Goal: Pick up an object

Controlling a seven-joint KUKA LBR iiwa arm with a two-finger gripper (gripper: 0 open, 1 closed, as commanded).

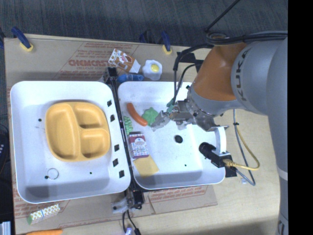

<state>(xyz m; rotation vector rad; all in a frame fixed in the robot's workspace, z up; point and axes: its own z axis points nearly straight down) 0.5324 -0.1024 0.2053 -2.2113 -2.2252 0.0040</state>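
Two white bins (19,131) on a cardboard-lined bench (88,58) — dark carpet (98,9) behind — gripper (159,121) state unclear.

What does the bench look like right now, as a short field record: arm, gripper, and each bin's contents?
arm: grey with orange band, reaching in from the right
gripper: low over the right bin, beside the green item
right bin contents: orange carrot-like piece, green item, small carton, yellow slice
left bin: holds a yellow divided tray
outside bins: small items on the cardboard behind
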